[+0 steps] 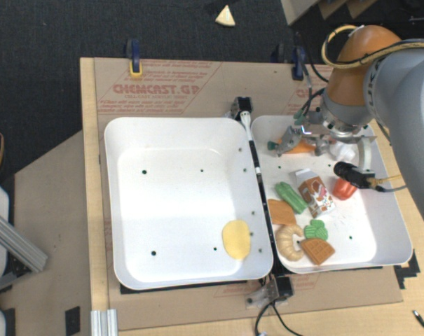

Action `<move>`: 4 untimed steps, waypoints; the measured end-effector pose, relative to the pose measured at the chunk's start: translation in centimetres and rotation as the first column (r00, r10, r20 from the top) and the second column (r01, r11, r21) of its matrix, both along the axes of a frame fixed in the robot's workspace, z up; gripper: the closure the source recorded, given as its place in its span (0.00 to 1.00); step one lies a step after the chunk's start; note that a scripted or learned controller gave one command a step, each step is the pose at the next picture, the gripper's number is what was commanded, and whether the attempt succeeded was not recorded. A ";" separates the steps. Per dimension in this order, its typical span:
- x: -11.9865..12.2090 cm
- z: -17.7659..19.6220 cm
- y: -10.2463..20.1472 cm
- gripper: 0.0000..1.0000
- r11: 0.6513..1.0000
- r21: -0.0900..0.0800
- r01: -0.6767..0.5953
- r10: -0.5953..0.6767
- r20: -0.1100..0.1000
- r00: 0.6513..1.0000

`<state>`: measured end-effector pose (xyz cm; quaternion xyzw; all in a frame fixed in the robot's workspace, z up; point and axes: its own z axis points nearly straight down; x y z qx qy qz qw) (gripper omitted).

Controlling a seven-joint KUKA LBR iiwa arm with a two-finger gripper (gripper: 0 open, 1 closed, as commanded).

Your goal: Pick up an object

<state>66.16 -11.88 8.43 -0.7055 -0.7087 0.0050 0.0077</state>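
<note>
Nearest you, the left bin (127, 138) carries a yellow disc (236, 239) by its near right corner. Across the divider, the right bin's (390, 247) near left corner crowds a cracker (317, 250), a croissant (290, 241), a green leafy piece (315, 229), a pickle (290, 196) and a brown packet (317, 194). Farther back sits a red piece (345, 189). At the far edge you see the hand (296, 140) low over an orange piece (304, 145); whether it is spread or pinching, you cannot tell.
</note>
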 end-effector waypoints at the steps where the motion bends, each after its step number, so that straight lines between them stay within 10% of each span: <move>1: -0.4 0.7 0.1 1.00 1.000 0.002 0.003 -0.003 -0.011 1.000; 2: 0.0 14.0 -9.8 1.00 1.000 -0.013 0.011 -0.010 0.033 0.999; 3: 0.6 23.7 -10.6 1.00 1.000 -0.009 0.004 -0.003 0.031 1.000; 4: -3.5 20.5 -10.2 1.00 1.000 -0.002 0.006 -0.006 0.013 1.000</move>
